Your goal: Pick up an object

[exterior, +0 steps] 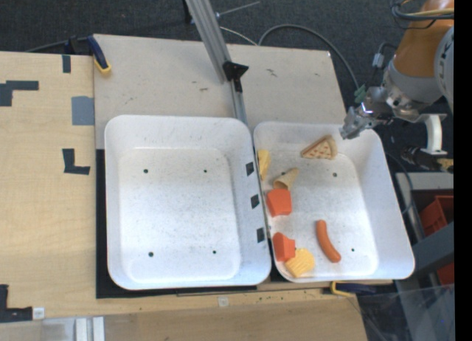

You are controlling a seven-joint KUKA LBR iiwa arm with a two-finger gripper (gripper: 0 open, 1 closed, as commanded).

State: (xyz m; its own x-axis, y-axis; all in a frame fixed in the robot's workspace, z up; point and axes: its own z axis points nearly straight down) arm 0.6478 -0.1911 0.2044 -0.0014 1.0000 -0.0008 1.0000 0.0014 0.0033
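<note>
The right bin point(369, 184) holds several toy foods: a pizza slice point(319, 148) near its back edge, an ice-cream cone point(286, 178), an orange block point(279, 202), a sausage point(327, 240), a smaller orange piece point(283, 246) and a yellow ridged piece point(301, 263). A yellow piece point(263, 162) lies against the bin's left wall. My gripper point(351, 127) hangs over the bin's back right corner, just right of the pizza slice. Nothing shows between its tips.
The left bin point(177, 199) stands beside the right one. A slanted metal pole point(210, 29) rises behind the bins. A cable point(310, 33) loops over the bench at the back. Red crates point(441, 218) sit off the right side.
</note>
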